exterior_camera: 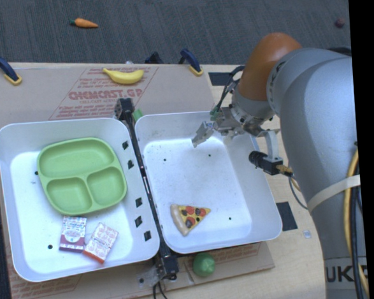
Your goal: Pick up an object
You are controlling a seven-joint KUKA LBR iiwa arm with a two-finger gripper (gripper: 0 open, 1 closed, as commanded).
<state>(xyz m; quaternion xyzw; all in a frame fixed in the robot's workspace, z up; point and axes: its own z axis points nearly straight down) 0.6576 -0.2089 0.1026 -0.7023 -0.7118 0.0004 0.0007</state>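
Gripper (202,135) up over the right bin's (257,192) far edge, nothing visibly between its tips; open or closed, cannot tell from this angle. Hanging high on the arm (312,118), probably poised to drop onto a target. Likeliest target: pizza slice (189,216), lying flat on the near floor of that bin, well apart from the gripper. Triangular, tan crust, red and dark toppings. Thin and flat, likely awkward to pinch.
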